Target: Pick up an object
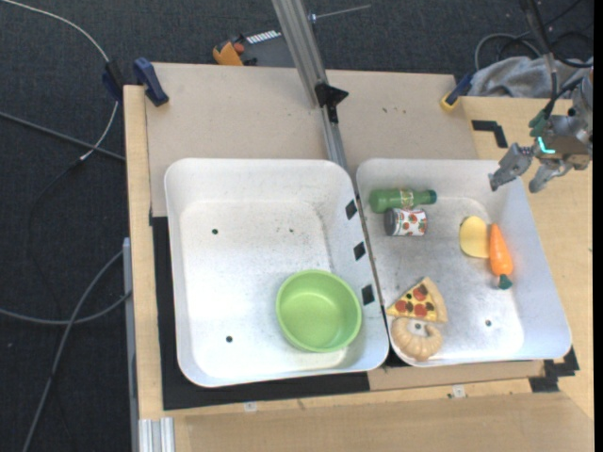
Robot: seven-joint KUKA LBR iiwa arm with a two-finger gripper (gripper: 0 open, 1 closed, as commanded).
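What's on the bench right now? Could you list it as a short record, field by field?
left bin: holds a green bowl
right bin: green bottle lying on its side, small can just below it, yellow piece, carrot, pizza slice, doughnut
gripper: above the right bin's far right corner, fingers spread, nothing between them
carrot and yellow piece: side by side, seemingly touching

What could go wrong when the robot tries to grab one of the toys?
The carrot touches the yellow piece, so the claw might pinch both or nudge one away. The bottle and can lie on their sides close together and could roll. The pizza slice overlaps the donut near the bin's edge.
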